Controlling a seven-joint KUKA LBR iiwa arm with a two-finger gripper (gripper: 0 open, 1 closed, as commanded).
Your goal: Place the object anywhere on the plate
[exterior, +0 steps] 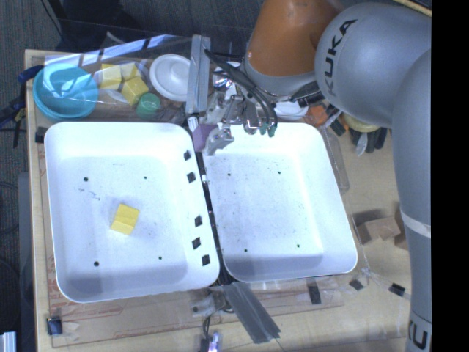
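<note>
Camera view: yellow block (124,218) lies slightly tilted, left bin (73,145).

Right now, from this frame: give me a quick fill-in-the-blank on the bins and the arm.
1. The yellow block lies in the ____ bin of the camera view.
2. The pincer hangs over the right bin's ____ edge.
3. The band above the arm's wrist is ____.

Missing words: left; far; orange

A small yellow block (125,218) lies flat on the floor of the left white bin (66,270), in its left half, slightly turned against the bin's edges, well apart from every wall.
</note>
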